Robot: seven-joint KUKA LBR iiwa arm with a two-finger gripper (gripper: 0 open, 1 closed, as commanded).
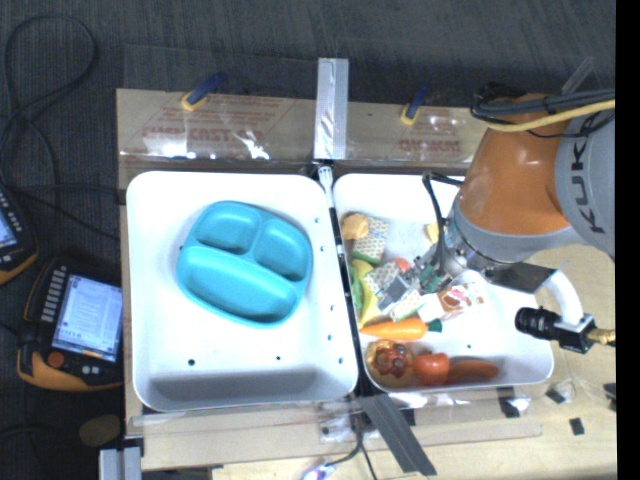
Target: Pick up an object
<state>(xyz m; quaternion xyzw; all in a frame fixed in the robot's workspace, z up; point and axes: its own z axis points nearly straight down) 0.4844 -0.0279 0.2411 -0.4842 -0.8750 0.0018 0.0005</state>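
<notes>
two bins, we can't tell the end effector [432,268] state over the clutter; carrot [397,326] looks light, rigid, grab mid-body.

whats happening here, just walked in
A grey and orange robot arm reaches in from the right, with its gripper down in the right bin among a pile of toy food, near a carrot and a tomato. The left bin holds a blue divided plate. Nothing looks lifted yet.

Dark grey carpet floor [300,18], wooden bench [135,128] (black cables [40,78] at left)
</notes>
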